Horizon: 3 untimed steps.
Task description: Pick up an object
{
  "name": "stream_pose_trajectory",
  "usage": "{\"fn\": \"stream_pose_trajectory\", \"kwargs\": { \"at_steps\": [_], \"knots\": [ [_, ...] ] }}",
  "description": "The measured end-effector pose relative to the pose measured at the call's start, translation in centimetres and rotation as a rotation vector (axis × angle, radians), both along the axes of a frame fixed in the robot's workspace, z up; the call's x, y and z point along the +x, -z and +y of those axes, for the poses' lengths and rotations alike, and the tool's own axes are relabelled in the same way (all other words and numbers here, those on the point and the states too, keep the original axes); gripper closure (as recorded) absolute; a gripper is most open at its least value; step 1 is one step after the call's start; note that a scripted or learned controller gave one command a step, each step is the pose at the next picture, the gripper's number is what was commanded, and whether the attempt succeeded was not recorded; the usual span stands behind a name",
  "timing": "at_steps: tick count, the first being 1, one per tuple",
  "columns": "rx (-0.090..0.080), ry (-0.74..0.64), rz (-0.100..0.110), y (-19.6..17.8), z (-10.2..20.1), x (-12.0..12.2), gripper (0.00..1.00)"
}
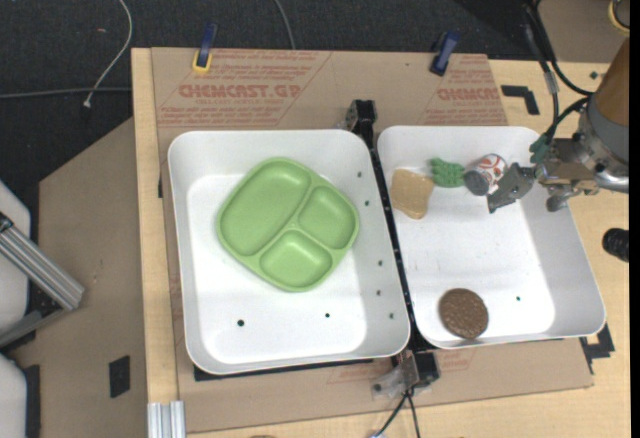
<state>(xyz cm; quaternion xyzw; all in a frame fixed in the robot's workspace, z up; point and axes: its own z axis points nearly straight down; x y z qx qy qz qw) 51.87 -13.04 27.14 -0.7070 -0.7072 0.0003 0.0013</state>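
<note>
1. We see the right bin [560, 256] on the surface, the arm entering from its right edge.
2. Our end effector [505, 188] sits low at the bin's upper right; whether it is spread or pinching, we cannot tell.
3. The small red-and-white object [489, 166] lies just up-left, nearly touching it.

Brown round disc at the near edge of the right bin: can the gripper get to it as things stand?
Probably yes. The brown disc lies alone on bare bin floor, and the gripper hovers over the same right bin with nothing between them.
</note>
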Motion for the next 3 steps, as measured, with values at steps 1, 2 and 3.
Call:
{"fn": "stream_pose_trajectory", "kwargs": {
  "at_steps": [1,2,3],
  "knots": [
    [0.0,0.0,-0.001,0.0,0.0,0.0,0.0],
    [0.0,0.0,-0.001,5.8,0.1,-0.5,0.0],
    [0.002,0.0,0.005,10.5,1.0,-0.3,0.0]
  ]
}}
